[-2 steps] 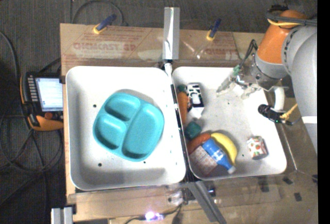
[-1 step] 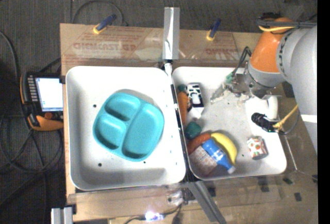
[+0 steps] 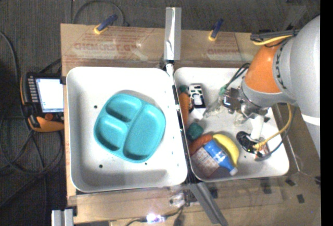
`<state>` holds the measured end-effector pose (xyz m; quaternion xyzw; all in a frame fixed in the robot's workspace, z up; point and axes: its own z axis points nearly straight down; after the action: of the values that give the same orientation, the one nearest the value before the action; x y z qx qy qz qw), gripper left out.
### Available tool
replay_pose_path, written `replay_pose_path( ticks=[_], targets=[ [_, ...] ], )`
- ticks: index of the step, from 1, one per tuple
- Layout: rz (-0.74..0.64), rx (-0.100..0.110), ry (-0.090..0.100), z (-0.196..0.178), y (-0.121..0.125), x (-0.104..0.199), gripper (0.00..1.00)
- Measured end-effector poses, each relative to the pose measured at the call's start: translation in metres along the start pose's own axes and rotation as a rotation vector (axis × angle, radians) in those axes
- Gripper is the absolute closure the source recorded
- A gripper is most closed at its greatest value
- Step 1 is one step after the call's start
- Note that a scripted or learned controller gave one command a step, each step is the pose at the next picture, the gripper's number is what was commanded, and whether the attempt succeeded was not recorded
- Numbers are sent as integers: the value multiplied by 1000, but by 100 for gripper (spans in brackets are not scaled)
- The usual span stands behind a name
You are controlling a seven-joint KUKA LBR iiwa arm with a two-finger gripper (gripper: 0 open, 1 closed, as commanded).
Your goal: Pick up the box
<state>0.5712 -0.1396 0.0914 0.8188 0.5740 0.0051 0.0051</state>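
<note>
The box (image 3: 196, 96) is small, black and white, and lies at the back left of the right bin (image 3: 281, 167). My gripper (image 3: 217, 107) hangs over the middle of that bin, a short way to the right of the box and slightly nearer the front. It is apart from the box, and nothing shows between it and the box. The grey arm with its orange band (image 3: 264, 75) reaches in from the right.
Just left of the box an orange carrot-like piece (image 3: 183, 105) lies along the bin wall. In front are a green object (image 3: 195, 130), a red piece (image 3: 201, 141), a banana (image 3: 229, 147) and a blue-labelled container (image 3: 214, 158). The left bin (image 3: 78, 167) holds a teal divided plate (image 3: 130, 126).
</note>
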Motion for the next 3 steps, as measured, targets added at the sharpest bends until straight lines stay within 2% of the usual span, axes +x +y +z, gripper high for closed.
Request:
replay_pose_path(
  ticks=[1, 2, 3],
  targets=[
    [99, 15, -7, -29, 60, -25, 0],
    [215, 16, -8, -23, 102, -26, 0],
    [75, 2, 5, 0, 59, -43, 0]
  ],
)
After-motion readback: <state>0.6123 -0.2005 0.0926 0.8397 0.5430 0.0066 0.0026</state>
